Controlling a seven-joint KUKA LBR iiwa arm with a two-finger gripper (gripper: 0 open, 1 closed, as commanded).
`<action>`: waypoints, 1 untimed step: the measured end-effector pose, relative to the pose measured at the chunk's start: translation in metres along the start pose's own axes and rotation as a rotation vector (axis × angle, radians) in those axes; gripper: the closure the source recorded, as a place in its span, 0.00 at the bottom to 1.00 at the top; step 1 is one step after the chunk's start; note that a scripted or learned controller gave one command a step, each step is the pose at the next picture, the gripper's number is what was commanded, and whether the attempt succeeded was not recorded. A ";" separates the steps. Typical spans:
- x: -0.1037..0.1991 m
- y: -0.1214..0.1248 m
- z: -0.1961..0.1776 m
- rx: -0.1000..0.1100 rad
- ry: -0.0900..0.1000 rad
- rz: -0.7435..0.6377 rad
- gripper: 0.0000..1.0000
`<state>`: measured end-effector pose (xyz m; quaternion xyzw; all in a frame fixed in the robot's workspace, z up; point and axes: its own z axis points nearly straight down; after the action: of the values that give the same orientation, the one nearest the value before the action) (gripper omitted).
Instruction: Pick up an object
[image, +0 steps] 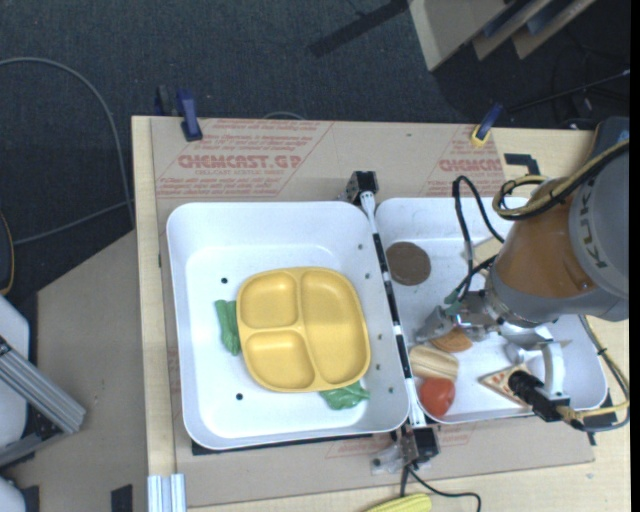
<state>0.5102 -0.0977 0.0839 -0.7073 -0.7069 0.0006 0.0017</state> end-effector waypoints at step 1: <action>0.000 0.001 -0.010 -0.003 0.000 0.001 1.00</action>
<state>0.5110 -0.0974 0.0940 -0.7076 -0.7067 -0.0004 0.0007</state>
